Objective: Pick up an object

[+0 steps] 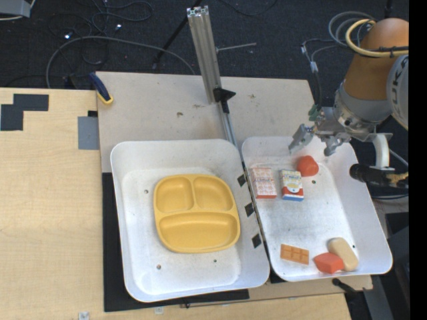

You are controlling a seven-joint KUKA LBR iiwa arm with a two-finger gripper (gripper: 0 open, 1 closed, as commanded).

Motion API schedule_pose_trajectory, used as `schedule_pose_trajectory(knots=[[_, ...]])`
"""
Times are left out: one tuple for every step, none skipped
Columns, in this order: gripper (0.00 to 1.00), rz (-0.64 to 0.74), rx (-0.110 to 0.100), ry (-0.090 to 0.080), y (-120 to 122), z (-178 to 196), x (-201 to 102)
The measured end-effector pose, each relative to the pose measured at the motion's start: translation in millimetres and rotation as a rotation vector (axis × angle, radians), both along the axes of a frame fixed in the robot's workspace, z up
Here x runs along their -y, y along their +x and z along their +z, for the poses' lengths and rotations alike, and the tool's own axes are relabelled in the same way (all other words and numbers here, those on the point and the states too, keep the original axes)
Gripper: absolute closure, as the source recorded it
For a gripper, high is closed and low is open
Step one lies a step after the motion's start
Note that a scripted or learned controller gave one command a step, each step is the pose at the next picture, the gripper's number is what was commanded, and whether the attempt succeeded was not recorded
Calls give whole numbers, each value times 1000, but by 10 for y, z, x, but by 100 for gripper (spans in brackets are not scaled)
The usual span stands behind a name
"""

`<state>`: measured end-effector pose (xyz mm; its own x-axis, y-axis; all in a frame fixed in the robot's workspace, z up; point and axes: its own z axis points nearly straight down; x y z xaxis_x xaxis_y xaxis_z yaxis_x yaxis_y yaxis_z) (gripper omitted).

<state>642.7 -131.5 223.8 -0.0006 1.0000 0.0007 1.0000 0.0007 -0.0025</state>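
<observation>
Overhead slanted view of the desk point(167, 105) with two shallow white bins side by side. The left bin point(133, 179) carries a yellow divided tray point(197, 213). The right bin point(347, 205) holds a small red object point(307, 165) near its far edge, two small cartons, one pinkish point(262, 182) and one with a blue base point(291, 185), just beside each other, and, at the near end, an orange wafer point(295, 254), a red block point(329, 263) and a tan oblong piece point(343, 253), the last two touching. The claw point(319, 139) hangs above the far edge of the right bin, fingers spread wide with nothing between them, just beyond the small red object.
</observation>
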Motion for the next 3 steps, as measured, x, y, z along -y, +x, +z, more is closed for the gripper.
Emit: schedule_pose_trajectory(knots=[[0,1,-5,1,2,-555,-97],[0,0,-6,0,-98,-1042,-121],[0,-1,16,-4,-48,-1143,-104]])
